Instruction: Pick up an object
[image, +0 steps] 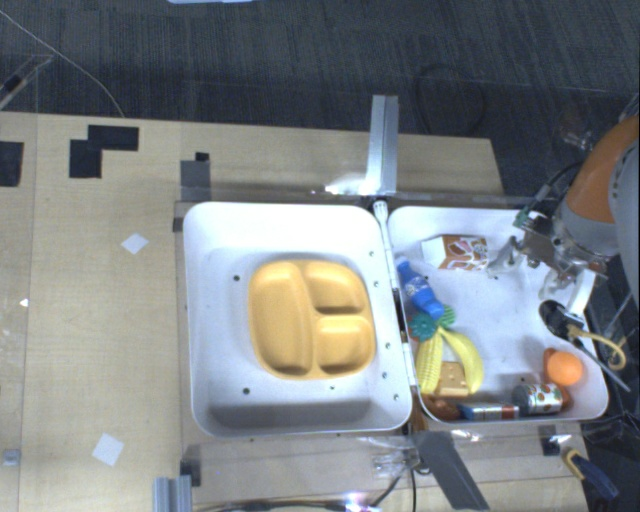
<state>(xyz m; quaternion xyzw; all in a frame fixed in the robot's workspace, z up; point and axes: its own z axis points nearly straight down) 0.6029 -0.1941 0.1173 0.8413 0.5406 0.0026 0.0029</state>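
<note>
My gripper (507, 256) hangs over the back right part of the right bin (500, 217), coming off the grey wrist with the orange band. Just to its left lies a white and brown snack packet (456, 251). Nothing shows in the gripper's grasp. Further left, by the bin's inner wall, are a blue bottle (415, 284) and a teal brush (431, 321). A banana (464, 356) and a yellow corn cob (429, 365) lie toward the front. An orange ball (565, 369) sits at the front right beside a small can (541, 398).
The left bin (210, 300) holds a yellow divided tray (308, 318). A red and black marker (482, 410) lies along the right bin's front wall. A metal post (384, 140) stands behind the seam between the bins.
</note>
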